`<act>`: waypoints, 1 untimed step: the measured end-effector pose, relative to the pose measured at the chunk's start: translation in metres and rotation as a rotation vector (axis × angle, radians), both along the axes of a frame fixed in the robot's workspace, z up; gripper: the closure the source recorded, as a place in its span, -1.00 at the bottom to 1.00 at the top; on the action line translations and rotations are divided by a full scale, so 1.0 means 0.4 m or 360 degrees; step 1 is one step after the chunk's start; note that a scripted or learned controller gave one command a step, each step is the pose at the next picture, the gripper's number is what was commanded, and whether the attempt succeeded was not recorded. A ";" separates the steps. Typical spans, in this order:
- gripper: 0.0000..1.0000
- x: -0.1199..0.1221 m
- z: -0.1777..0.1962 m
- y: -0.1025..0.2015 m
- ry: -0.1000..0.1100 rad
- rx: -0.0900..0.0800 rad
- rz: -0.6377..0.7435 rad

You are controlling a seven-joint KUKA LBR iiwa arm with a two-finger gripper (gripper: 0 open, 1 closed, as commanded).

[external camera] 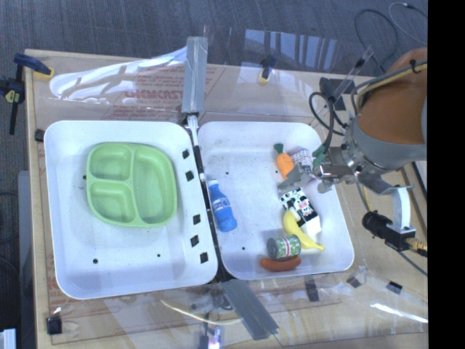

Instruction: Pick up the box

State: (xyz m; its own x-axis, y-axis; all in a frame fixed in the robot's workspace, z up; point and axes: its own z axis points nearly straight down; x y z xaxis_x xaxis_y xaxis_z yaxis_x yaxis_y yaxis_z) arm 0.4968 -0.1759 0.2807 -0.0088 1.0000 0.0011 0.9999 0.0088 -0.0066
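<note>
Gripper [309, 167] hovers by the carrot [285, 162], can't tell its state. It should probably drop straight over the box [299, 208], avoiding the banana [300, 233].

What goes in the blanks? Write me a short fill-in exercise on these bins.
1. The green tray lies in the ____ bin.
2. The blue bottle lies beside the divider in the ____ bin.
3. The black-and-white box lies just above the ____ banana.
4. The carrot beside the tool is ____ in colour.

Missing words: left; right; yellow; orange
</note>
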 end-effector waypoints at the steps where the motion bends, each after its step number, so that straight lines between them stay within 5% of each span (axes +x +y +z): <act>1: -1.00 -0.008 0.110 0.008 -0.0009 -0.0003 0.0412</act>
